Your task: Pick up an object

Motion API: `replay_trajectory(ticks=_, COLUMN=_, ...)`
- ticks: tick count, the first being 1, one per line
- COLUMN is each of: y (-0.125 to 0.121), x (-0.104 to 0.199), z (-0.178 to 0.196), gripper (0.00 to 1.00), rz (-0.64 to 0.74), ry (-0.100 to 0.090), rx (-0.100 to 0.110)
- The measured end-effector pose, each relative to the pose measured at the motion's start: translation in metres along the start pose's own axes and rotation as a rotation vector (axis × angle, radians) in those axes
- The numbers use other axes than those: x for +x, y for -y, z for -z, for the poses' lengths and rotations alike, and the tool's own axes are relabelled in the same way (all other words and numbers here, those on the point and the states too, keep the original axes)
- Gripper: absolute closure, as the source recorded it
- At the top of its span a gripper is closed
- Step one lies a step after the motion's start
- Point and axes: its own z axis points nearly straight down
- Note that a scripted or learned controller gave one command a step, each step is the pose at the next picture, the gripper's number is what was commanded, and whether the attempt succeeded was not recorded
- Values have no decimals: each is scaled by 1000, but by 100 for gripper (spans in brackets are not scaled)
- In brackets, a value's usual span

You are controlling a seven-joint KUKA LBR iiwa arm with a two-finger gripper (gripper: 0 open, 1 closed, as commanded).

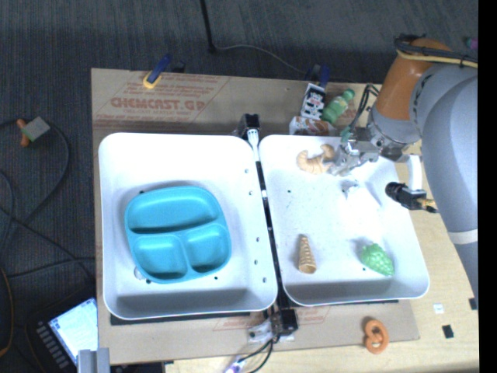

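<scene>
The right bin (404, 286) holds three toys. A tan croissant-like piece (311, 161) lies at its back, a waffle cone (306, 253) near the front left, and a green leafy lump (377, 259) at the front right. My gripper (345, 158) hangs low over the back of this bin, just right of the croissant piece and close to touching it. The grey arm with its orange band (402, 84) reaches in from the back right.
A blue divided plate (177, 232) sits in the left bin (116, 154). Behind the right bin stand a small printed box (311, 104) and a green toy (338, 107). An orange pretzel shape (376, 335) lies on the bench in front.
</scene>
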Motion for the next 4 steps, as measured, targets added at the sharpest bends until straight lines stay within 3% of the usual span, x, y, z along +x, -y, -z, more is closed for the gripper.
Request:
replay_trajectory(ticks=1, y=0, x=0, z=0, gripper=0, rz=0, ry=0, rx=0)
replay_trajectory(ticks=2, y=0, x=0, z=10, gripper=100, rz=1, ry=3, rx=0)
replay_trajectory(ticks=3, y=0, x=0, z=10, gripper=0, rz=1, ry=3, rx=0)
replay_trajectory(ticks=4, y=-1, x=0, z=20, gripper=100, rz=2, ry=6, rx=-1)
